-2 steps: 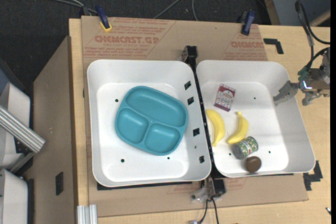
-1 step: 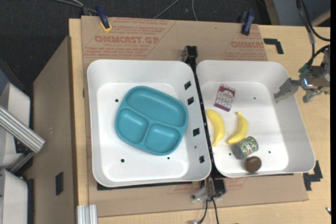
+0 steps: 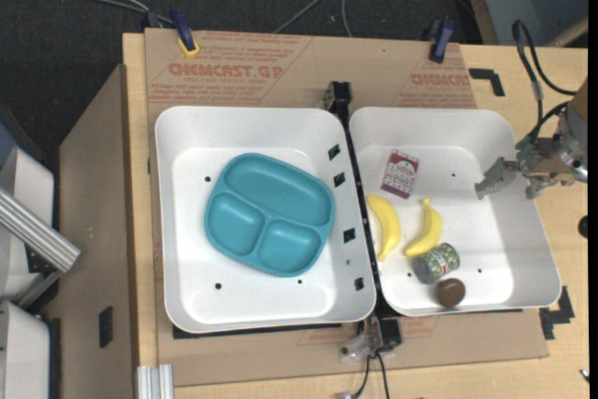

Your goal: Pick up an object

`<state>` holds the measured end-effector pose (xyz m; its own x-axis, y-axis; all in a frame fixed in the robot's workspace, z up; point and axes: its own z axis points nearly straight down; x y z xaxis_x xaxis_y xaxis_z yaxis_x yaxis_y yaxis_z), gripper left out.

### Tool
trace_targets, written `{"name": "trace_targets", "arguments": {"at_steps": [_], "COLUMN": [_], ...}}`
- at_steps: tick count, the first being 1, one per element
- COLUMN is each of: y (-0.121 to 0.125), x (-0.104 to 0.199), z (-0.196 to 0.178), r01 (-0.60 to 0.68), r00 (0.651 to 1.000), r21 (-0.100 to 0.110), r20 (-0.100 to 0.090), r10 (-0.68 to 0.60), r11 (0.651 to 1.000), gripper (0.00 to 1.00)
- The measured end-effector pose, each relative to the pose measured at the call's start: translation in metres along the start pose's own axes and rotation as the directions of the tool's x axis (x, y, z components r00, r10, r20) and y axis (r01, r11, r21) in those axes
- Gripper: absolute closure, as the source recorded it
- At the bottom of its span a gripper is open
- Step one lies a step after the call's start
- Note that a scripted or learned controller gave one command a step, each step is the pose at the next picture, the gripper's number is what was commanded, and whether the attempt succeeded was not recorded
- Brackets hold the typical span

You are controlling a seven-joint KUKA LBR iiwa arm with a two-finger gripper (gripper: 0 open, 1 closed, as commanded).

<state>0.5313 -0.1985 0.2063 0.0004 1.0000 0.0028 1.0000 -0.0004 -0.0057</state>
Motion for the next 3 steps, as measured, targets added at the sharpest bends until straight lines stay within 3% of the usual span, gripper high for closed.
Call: {"name": "trace_targets", "arguments": {"at_steps": [2,3], "y": [0.016,0.017], "x": [0.002,0.002], "z": [0.102,0.088], "r01": [0.001,0.001], "r00": [1.0,1.0], "r21": [0.0,-0.006], "r20": [0.0,0.001], "r10": [-0.001,-0.001], "r11": [1.0,1.0], "gripper": [0.0,1.0]}}
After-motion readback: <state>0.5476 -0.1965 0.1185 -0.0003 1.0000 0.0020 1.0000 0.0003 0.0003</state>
